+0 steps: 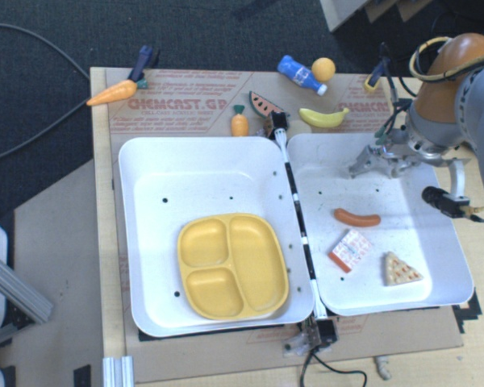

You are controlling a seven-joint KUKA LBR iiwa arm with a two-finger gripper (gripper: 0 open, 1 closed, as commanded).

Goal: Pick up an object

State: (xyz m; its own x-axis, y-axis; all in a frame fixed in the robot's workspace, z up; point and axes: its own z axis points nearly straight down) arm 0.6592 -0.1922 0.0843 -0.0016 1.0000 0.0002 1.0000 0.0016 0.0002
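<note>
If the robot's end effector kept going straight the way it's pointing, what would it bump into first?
The end effector seems to point down and left into the right bin. It would probably meet that bin's bare white floor first, above the toy sausage. Depth is hard to judge from this slant.

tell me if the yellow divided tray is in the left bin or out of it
In. The yellow tray lies flat, right side up, on the floor of the left bin, all three compartments facing up.

Reaching in from the right over the right bin's far right corner, grey arm angling downward, gripper hanging low near the bin's back edge, fingers spreading apart, gripping nothing.
</note>
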